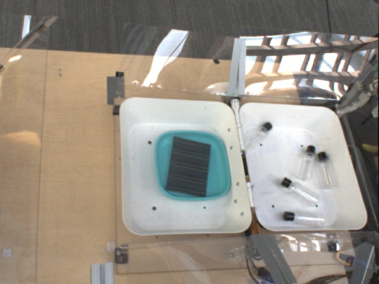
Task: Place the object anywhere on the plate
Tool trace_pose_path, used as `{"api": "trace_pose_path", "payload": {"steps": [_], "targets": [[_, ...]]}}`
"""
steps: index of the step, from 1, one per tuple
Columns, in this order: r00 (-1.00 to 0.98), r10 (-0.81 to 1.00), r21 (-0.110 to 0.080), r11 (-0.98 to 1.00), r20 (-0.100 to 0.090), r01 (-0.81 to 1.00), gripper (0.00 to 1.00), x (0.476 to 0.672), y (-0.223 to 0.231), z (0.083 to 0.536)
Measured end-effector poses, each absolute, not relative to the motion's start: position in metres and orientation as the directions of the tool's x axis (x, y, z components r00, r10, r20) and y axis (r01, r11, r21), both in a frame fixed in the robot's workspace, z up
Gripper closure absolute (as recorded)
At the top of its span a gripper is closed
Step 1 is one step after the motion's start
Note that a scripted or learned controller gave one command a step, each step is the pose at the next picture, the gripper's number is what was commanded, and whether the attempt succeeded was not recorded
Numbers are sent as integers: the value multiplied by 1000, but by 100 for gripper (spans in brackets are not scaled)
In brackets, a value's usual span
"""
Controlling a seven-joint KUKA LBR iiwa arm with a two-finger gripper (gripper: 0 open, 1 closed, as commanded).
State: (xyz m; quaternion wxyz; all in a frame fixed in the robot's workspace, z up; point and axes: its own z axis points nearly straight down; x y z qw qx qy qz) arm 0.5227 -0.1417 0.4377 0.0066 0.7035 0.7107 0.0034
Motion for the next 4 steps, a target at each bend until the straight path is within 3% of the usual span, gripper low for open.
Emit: {"api": "trace_pose_path", "payload": {"steps": [1,3,4], "targets": [[244,970,12,-244,-2,970,0,489,-161,437],[808,589,10,-808,5,588,0,489,-187,436],[973,230,6,-973,7,230,0,488,-206,436]]}}
